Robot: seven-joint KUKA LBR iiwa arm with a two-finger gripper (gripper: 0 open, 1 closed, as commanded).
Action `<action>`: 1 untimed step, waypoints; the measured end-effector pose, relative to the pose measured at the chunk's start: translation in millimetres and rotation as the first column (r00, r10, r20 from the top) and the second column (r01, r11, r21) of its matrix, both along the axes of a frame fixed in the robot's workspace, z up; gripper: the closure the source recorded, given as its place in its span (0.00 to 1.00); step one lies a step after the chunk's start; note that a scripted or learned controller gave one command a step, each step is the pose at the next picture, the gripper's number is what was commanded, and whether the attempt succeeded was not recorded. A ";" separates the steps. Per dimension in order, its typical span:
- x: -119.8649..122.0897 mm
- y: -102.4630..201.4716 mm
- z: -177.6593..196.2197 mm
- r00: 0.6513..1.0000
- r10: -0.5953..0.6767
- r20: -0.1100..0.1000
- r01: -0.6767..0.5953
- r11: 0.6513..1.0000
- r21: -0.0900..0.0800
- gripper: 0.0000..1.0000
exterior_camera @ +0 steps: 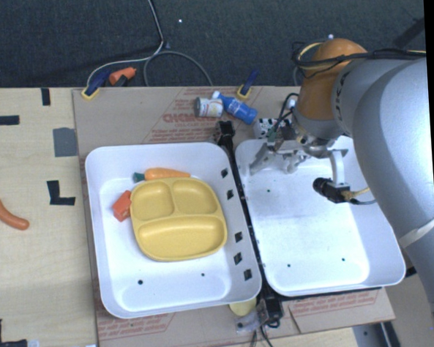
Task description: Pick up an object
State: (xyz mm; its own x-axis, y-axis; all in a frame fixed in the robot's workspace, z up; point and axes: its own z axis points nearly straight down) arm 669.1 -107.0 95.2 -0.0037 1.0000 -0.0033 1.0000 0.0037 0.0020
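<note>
A yellow divided plate (178, 217) lies in the left bin (114, 285). An orange carrot (166, 174) rests against the plate's far edge, and a small red-orange piece (121, 206) sits at its left side. My gripper (274, 161) hangs over the far end of the right bin (318, 273), close to the bin's back wall. It is open, its two grey fingers (259, 160) spread apart with only the white bin floor showing between them. The grey arm with its orange band (329, 81) comes in from the right.
A black divider (237, 204) runs between the two bins. Blue and white clamps (227, 106) sit behind the bins, and an orange clamp (119, 77) lies at the back left. A sausage-shaped toy (9, 213) lies on the wooden bench far left.
</note>
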 end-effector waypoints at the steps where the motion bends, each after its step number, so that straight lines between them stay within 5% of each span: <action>1: -0.8 7.7 -10.3 1.000 -0.003 -0.002 0.003 1.000 0.000 0.00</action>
State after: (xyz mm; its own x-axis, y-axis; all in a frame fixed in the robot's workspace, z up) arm 668.3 -99.3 85.0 -0.0006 1.0000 -0.0031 1.0000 0.0006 0.0004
